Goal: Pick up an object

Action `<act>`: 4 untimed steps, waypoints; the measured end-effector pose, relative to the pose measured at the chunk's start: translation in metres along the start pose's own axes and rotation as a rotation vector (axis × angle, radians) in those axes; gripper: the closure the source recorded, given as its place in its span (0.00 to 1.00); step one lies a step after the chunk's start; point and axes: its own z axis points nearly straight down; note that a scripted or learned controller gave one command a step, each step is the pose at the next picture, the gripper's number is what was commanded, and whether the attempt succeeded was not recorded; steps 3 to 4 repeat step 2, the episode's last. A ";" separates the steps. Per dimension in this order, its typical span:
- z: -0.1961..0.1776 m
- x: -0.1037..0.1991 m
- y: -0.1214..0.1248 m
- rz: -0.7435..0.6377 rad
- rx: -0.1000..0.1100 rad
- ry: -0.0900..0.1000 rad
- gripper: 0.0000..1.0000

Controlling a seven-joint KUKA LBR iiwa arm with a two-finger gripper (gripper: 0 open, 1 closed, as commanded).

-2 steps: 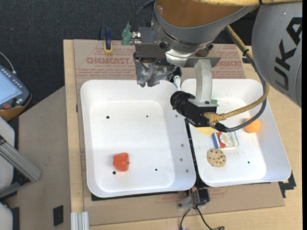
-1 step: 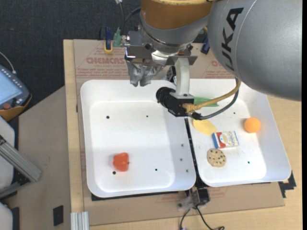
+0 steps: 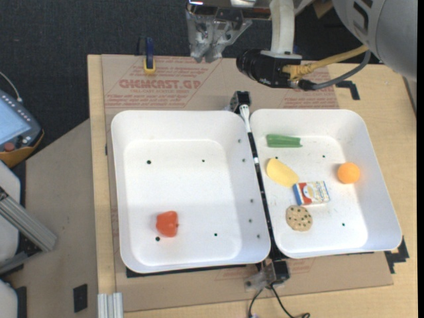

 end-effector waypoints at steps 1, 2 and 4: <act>0.164 -0.024 -0.074 0.004 0.036 -0.012 1.00; 0.110 -0.195 -0.092 0.019 0.008 -0.008 1.00; 0.110 -0.195 -0.092 0.019 0.008 -0.008 1.00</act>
